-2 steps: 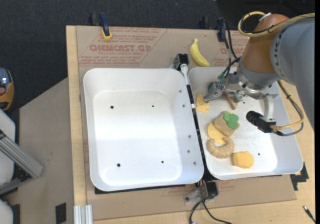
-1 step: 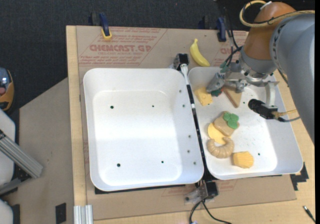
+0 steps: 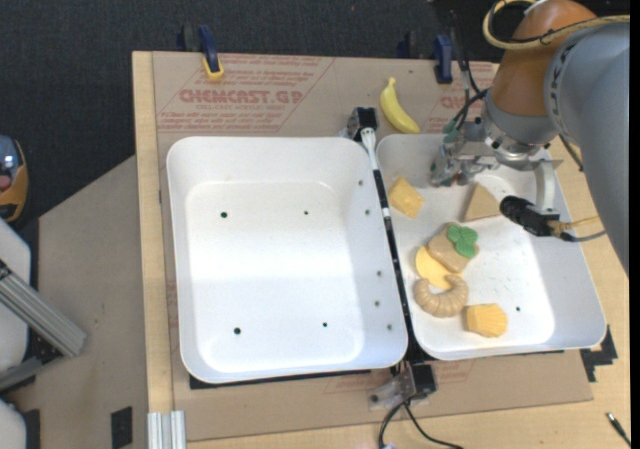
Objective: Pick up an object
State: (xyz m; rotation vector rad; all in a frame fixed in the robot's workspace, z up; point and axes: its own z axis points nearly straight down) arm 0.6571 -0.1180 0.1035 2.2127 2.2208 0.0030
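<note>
Our end effector (image 3: 455,165) hangs at the right white plastic bin's (image 3: 560,332) 12 o'clock rim; we cannot tell its state. It risks striking that rim, missing the yellow foam wedge (image 3: 405,198).

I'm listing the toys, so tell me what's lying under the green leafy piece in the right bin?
The green leafy piece rests on a tan lump, which overlaps a flat yellow piece. Whatever lies beneath those is covered.
</note>
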